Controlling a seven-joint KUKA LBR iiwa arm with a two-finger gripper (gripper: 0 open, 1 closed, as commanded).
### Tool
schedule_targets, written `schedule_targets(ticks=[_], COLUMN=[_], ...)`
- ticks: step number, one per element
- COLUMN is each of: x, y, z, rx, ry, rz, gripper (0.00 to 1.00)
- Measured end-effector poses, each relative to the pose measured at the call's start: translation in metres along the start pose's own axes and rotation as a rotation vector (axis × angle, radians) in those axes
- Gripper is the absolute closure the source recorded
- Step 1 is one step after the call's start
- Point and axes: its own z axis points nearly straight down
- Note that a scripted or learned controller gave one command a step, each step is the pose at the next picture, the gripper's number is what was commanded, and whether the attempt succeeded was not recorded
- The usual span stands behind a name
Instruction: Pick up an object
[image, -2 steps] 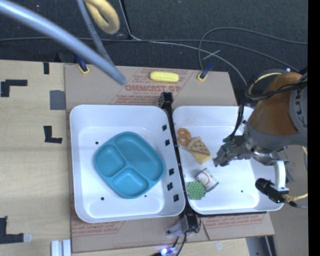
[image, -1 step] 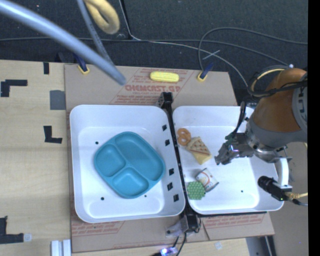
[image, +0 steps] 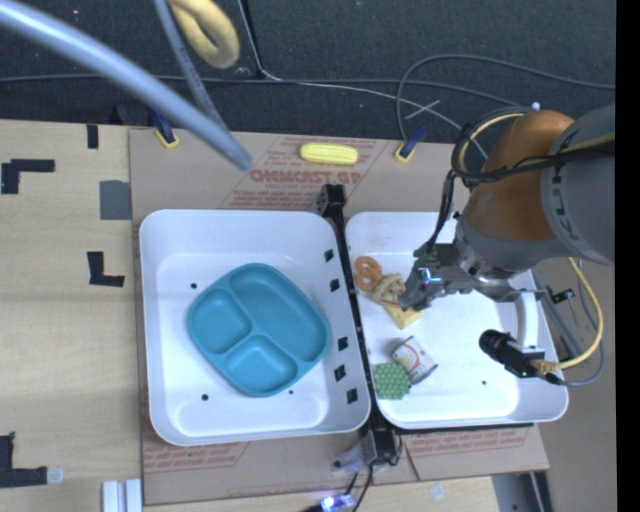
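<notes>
Table (image: 60, 300) with cardboard sheet and two bins.
Cardboard sheet (image: 290, 175) lies on table; left white bin (image: 160, 300) and right white bin (image: 470, 400) sit side by side on it, yellow object (image: 328, 154) behind them.

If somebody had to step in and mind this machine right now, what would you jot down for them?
Hand: low in the right bin, at the yellow wedge; whether it grips anything is unclear.
Right bin also holds a pretzel, a small wrapped item and a green round piece.
Left bin: a blue divided tray.
A yellow banana-like toy lies on the cardboard behind the bins.
Done: arm reached in. Left: lift one object clear.
</notes>
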Motion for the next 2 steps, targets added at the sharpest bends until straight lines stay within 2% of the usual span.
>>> schedule_targets(ticks=[2], x=[0.097], y=[0.024], z=[-0.019], rx=[0.001], ry=[0.000], rz=[0.000], gripper=[1.00])
